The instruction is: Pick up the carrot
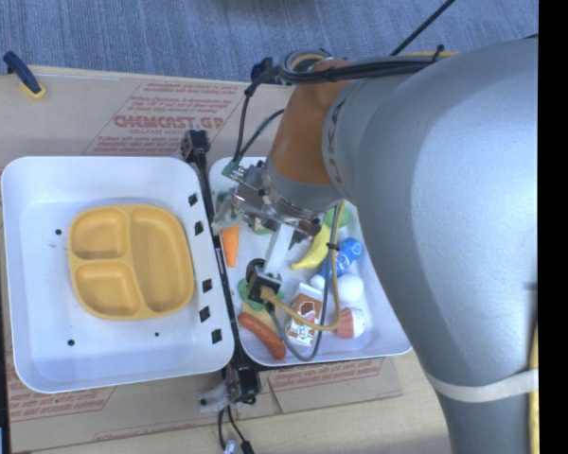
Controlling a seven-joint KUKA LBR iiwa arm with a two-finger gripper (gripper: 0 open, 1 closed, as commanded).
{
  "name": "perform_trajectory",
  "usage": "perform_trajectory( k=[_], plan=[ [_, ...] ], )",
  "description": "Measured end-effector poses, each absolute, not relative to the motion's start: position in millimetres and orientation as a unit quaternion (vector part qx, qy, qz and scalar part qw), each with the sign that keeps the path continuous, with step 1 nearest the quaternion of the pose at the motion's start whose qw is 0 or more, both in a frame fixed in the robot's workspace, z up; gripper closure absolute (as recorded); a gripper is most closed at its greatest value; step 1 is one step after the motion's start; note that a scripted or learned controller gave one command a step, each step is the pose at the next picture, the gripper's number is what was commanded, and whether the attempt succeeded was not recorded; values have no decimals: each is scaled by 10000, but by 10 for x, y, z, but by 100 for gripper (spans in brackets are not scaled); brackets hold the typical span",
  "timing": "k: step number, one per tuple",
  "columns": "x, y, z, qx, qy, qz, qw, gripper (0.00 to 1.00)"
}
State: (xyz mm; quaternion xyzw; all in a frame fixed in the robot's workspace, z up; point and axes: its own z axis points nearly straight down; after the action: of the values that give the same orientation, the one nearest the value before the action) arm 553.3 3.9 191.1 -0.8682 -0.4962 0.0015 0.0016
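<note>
The carrot [230, 246] is a small orange cone, tip pointing toward the front, lying against the left wall of the right bin [383, 343]. My gripper [237, 216] is low in that bin, directly behind the carrot's thick end and close to or touching it. The grey arm with its orange band [303, 135] reaches in from the right and covers the back of the bin. Whether the carrot sits inside the gripper is hidden by the wrist.
The right bin also holds a banana [312, 252], a sausage [262, 334], a blue-capped bottle [348, 252], a brown carton [308, 310] and a green piece [251, 291]. The left bin [19, 197] holds a yellow divided plate [131, 258]. Cables hang by the wrist.
</note>
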Motion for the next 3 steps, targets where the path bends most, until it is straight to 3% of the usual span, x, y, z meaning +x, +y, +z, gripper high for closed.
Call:
perform_trajectory(
  k=[3],
  plan=[
    [5455, -80, 1909, -8545, -5194, 26, 25, 0]
  ],
)
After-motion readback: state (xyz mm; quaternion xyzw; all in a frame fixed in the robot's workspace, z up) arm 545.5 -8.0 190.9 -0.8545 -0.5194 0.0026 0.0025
